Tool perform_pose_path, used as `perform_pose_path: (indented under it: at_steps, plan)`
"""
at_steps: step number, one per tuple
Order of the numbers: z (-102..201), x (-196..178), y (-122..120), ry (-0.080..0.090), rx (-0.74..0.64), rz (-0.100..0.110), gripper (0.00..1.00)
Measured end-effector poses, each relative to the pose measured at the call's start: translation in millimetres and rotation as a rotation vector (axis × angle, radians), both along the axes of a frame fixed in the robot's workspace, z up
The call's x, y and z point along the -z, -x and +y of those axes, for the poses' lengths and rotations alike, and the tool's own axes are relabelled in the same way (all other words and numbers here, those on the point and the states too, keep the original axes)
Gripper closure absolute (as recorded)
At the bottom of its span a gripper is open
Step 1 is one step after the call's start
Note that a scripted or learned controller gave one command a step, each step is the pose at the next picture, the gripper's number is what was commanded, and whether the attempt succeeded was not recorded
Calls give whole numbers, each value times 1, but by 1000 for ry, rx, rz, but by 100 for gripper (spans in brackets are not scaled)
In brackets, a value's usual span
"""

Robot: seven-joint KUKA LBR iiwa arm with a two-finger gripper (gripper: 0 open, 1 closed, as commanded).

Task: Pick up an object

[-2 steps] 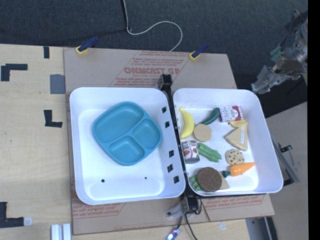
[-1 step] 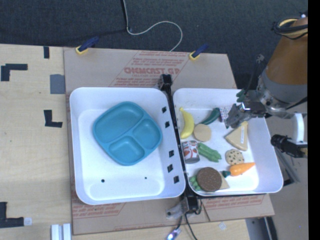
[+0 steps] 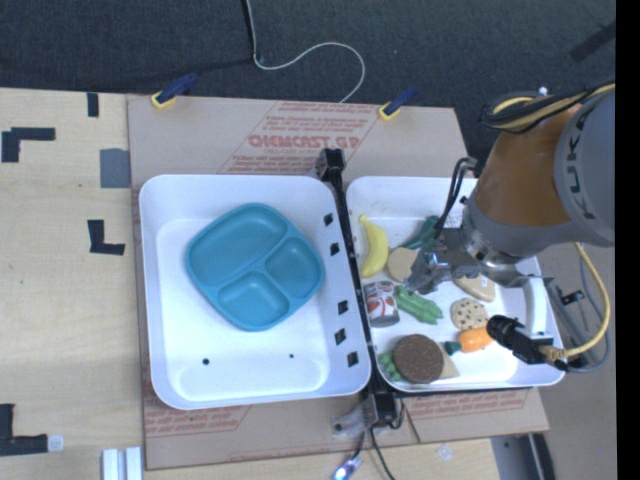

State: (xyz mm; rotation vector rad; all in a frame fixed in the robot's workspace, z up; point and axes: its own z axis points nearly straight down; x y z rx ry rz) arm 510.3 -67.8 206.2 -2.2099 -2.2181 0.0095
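The right bin (image 3: 400,190) holds several toy foods: a yellow banana (image 3: 374,245), a tan round piece (image 3: 401,263), a green pea pod (image 3: 418,305), a small can (image 3: 381,303), a speckled cookie (image 3: 467,314), an orange piece (image 3: 475,340) and a brown burger patty (image 3: 418,358). My gripper (image 3: 428,270) hangs low over the middle of this bin, just right of the tan piece and above the pea pod. The arm's orange band and wrist cover the bin's right part. Nothing is visibly held.
The left bin (image 3: 160,268) contains a blue divided plate (image 3: 255,265). A black divider (image 3: 345,268) runs between the bins. Both bins rest on a cardboard sheet (image 3: 290,133) with clamps at its far edge. A black part (image 3: 520,340) of the arm juts over the right bin's near corner.
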Motion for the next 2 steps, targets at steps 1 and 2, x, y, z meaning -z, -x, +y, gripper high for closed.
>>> perform_pose_path:
  at_steps: [1,2]
  plan:
    - [62,-201,26,1,-6,-27,100]
    - [131,-215,27,2,-5,-12,100]
